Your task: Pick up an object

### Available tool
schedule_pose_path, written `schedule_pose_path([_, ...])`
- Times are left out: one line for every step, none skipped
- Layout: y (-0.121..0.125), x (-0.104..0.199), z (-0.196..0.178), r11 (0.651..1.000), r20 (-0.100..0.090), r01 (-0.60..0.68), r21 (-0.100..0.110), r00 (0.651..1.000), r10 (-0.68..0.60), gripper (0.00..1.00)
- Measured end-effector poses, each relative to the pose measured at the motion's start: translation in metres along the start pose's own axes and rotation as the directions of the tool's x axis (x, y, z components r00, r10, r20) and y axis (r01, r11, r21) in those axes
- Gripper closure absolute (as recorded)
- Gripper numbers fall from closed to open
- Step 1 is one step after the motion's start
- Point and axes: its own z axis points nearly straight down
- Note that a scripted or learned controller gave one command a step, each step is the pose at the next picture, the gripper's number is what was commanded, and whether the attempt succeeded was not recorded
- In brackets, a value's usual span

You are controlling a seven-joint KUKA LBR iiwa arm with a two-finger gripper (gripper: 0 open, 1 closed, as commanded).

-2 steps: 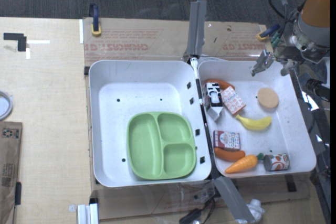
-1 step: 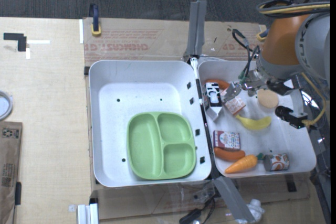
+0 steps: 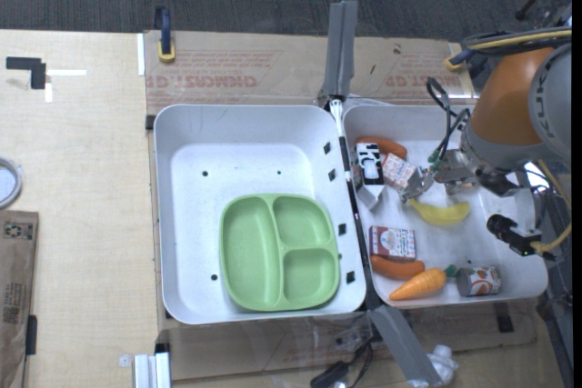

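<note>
A grey KUKA arm with an orange band reaches from the right over the right bin. The left bin holds a green divided plate. The gripper hangs low just above a banana at mid-bin; whether it is apart or together cannot be told. Nearer lie a carrot, a sausage, a small red-and-white carton and a can at the near right.

light: bright, even overhead | shadows: soft, faint | glare: mild on white bins | focus: slightly soft
</note>
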Motion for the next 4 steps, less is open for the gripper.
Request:
schedule_pose_path([-0.041, 0.008, 0.001, 1.000, 0.000, -0.024, 0.001, 1.000, 0.024, 0.00])
schedule_pose_path([-0.041, 0.008, -0.005, 1.000, -0.001, -0.027, 0.005, 1.000, 0.027, 1.00])
schedule_pose_path([-0.045, 0.063, -0.107, 0.961, 0.002, -0.277, 0.001, 0.961, 0.277, 1.00])
schedule_pose_path([-0.032, 0.028, -0.061, 0.958, 0.002, -0.287, 0.003, 0.958, 0.287, 1.00])
